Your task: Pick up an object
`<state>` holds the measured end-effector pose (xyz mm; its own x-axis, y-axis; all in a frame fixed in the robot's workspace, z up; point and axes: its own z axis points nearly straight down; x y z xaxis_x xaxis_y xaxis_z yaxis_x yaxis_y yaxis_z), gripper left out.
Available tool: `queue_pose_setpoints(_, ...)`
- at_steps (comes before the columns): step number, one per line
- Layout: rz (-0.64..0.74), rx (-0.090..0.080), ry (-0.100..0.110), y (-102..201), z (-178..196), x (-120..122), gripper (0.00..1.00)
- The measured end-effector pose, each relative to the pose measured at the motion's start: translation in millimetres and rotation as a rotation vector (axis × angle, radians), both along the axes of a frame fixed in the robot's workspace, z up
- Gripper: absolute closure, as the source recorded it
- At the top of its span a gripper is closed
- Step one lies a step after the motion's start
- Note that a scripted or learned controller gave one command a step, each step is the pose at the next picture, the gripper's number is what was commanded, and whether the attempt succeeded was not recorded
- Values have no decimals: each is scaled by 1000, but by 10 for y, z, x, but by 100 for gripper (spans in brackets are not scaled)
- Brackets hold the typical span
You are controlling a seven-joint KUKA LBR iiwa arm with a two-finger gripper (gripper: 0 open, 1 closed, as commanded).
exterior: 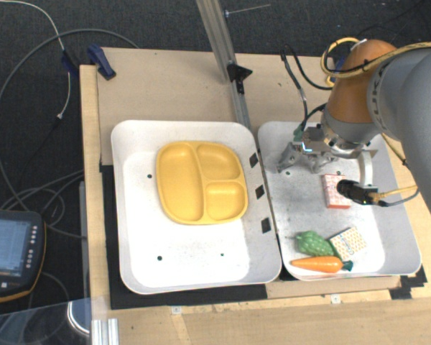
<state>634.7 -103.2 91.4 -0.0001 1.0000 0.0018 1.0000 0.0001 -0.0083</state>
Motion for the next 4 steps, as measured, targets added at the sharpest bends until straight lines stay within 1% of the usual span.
queue_pose_setpoints(1, 1, 0, -9, 4, 153, 26, 100)
queue_pose_setpoints(2, 0, -3, -15, -32, 608, 5, 100)
queue_pose_setpoints(3, 2, -3, -17, 13, 1254, 29, 100)
queue_pose_setpoints(4, 2, -3, -17, 15, 1805, 45, 100)
